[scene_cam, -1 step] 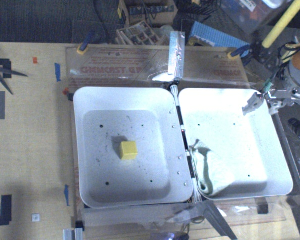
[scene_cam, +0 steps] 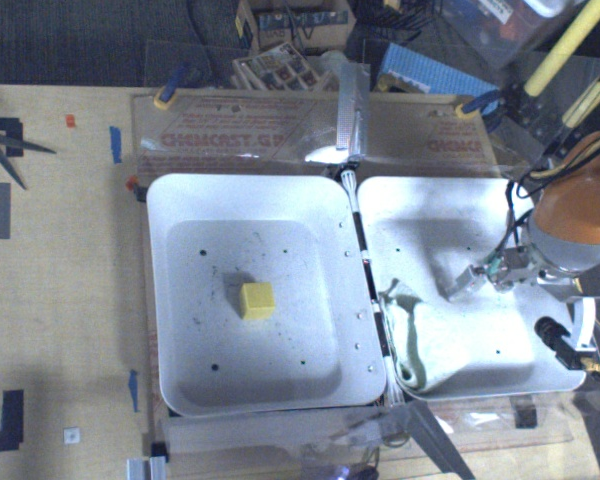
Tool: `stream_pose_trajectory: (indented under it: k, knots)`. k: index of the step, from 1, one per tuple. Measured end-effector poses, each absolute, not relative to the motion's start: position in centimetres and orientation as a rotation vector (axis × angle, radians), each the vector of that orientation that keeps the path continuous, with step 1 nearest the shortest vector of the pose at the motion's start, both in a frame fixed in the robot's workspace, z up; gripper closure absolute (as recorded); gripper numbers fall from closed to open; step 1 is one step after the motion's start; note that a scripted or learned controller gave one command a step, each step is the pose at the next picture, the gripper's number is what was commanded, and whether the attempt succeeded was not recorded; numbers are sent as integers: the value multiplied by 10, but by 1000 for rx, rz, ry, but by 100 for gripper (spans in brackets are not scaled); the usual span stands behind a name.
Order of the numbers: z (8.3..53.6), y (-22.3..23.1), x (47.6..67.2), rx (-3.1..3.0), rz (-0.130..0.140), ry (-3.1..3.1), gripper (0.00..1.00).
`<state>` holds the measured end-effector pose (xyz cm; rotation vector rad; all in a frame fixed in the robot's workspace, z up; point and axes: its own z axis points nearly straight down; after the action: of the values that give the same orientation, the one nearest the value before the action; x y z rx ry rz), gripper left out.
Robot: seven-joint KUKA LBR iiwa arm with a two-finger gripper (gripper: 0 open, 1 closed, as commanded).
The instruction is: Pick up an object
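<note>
The gripper (scene_cam: 462, 282) hovers over the right bin (scene_cam: 450, 218), toward its right edge; whether it grips anything I cannot tell; a green-and-white floppy object (scene_cam: 410, 343) lies against that bin's left wall; a yellow foam-like cube (scene_cam: 258, 300) sits mid-floor in the left bin (scene_cam: 180, 208); beyond lies a wooden bench (scene_cam: 60, 268).

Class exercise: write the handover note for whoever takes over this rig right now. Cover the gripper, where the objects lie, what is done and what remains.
Gripper: low over the right bin, nothing seen between its fingers; open or shut unclear.
Yellow block: on the floor of the left bin, untouched.
Green-white object: against the right bin's left wall.
Done: nothing picked up yet.
Left: grasp and lift one object.
</note>
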<state>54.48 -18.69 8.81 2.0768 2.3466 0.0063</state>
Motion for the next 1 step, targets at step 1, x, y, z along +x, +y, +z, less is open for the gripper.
stream_pose_trajectory:
  k: [1]
  knots:
    - [99, -188, 546, 2076, 11, 2341, 100]
